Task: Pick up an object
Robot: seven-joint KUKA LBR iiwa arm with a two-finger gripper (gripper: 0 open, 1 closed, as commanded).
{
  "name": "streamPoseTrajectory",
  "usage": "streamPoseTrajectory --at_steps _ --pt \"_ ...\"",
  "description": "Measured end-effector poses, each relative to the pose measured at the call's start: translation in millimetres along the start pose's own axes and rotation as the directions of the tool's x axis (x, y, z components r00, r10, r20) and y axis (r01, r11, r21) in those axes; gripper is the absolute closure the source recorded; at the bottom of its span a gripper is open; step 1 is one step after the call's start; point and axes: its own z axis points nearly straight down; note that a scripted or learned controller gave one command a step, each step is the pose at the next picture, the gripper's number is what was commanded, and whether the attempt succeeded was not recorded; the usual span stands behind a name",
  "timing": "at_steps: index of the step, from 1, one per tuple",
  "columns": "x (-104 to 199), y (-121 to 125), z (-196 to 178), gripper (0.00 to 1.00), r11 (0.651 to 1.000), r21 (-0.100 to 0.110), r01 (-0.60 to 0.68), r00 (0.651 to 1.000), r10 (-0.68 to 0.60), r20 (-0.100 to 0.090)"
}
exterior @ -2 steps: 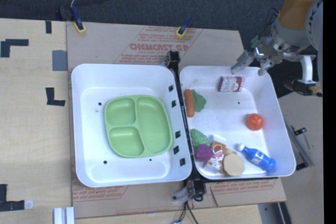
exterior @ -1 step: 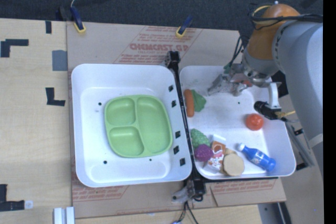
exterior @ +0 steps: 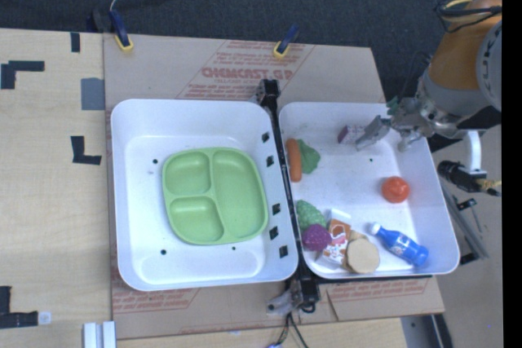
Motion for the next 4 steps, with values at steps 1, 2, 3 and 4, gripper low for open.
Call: streamPoseTrajectory --at_steps 1,2,3,4 --pt "-34.6 -52.4 77.8 0.00 1.000 0.002 0.000 1.000 0.000 -0.003" --pt "-34.4 -52.1 68.4 1.00 1.000 0.000 0.001 1.000 -0.001 -0.002" --pt "30.7 -3.2 44.8 1.00 1.000 0.001 0.002 1.000 -0.002 -0.002" --pt "101.6 -10.9 -15.1 1.00 1.000 0.001 0.002 1.000 -0.002 -0.002"
